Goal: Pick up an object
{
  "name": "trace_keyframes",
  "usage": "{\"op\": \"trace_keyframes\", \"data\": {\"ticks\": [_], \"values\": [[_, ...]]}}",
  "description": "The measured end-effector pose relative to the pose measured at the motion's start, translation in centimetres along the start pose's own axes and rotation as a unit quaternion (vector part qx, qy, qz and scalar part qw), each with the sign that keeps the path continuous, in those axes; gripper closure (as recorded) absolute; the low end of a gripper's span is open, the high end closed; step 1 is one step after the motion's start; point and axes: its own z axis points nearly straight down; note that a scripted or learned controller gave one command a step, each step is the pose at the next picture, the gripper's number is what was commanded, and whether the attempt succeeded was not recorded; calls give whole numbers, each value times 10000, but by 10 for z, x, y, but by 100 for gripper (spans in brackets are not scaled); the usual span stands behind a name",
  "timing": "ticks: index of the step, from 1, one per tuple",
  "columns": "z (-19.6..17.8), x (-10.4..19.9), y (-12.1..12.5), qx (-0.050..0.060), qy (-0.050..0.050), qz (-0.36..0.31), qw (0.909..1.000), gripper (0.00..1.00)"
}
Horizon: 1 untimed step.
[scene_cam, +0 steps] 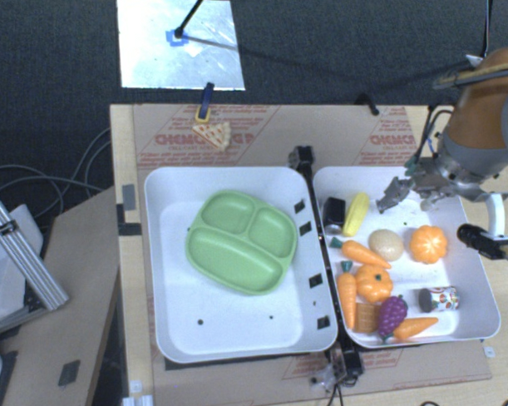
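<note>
Toy food (pixel 381 273) piled in right white plastic bin (pixel 478 319): yellow corn cob (pixel 355 214) at 11 o'clock, round orange fruit (pixel 428 243) at 3 o'clock, purple grapes (pixel 392 314) at 6 o'clock. Grey metal pincer (pixel 412 192) hanging over bin's 12 o'clock edge, fingers spread wide, holding nothing. Green plastic divided plate (pixel 241 240) lying in middle of left white bin (pixel 179 325).
</note>
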Motion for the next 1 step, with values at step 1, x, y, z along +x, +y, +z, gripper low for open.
{"op": "trace_keyframes", "data": {"ticks": [1], "values": [[45,4,7,-3,-2,-16,10000,0]]}}
